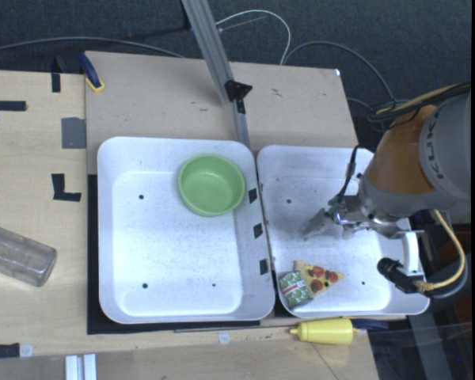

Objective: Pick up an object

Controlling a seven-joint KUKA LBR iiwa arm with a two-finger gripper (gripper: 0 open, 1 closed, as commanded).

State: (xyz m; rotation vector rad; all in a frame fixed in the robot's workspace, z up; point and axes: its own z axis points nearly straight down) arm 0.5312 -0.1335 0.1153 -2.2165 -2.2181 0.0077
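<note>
We've got the pincer (315, 226) hanging in the right bin (301, 172), fingers spread and holding nothing. The pizza slice (319, 277) lies just below it, next to a green packet (294, 288).

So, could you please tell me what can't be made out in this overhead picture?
- Gripper: small and blurred in the camera view; whether it grips anything is unclear.
- Green packet: label too small to read.
- Yellow bottle: lies outside the right bin, its tip partly hidden by the rim.
</note>
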